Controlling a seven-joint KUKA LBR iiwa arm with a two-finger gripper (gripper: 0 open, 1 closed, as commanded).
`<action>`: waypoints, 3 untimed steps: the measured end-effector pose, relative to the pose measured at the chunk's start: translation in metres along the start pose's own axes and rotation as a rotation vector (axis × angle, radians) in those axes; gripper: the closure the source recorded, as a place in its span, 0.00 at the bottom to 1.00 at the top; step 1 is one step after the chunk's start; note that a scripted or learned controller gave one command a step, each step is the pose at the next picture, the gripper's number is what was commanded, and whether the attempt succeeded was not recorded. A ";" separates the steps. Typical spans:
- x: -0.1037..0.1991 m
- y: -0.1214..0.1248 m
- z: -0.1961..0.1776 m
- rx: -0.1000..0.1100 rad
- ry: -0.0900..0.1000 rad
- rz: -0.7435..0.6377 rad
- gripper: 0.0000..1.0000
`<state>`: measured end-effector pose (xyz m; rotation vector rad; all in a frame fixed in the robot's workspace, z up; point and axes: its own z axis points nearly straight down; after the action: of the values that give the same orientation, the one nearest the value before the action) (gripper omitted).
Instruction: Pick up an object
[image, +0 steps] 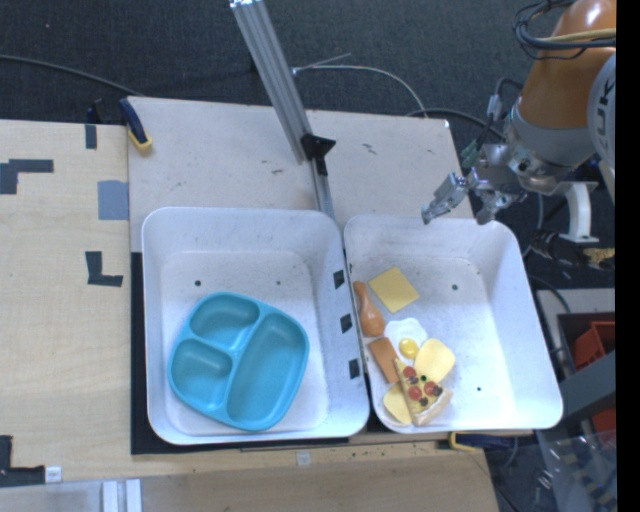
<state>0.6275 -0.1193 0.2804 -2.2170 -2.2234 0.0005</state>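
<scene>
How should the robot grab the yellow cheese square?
Probably straight down from above, pinching two opposite edges. The cheese lies flat in the right bin, alone, with bare floor on its upper and right sides; the sausage sits close on its left. The gripper hangs above the bin's far rim.

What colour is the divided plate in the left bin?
Light blue plate, clearest in the camera view.

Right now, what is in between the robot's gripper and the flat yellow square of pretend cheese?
Nothing but bare white bin floor. In the camera view, the gripper hangs over the right bin's far edge, and the cheese square lies nearer, to its left.
</scene>
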 end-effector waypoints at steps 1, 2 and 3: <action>-0.037 0.040 0.093 0.007 -0.003 0.004 0.00; -0.086 0.050 0.179 0.021 0.006 0.006 0.00; -0.089 0.051 0.188 0.034 0.013 0.006 0.00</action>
<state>0.6779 -0.2078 0.0925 -2.2000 -2.1931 0.0231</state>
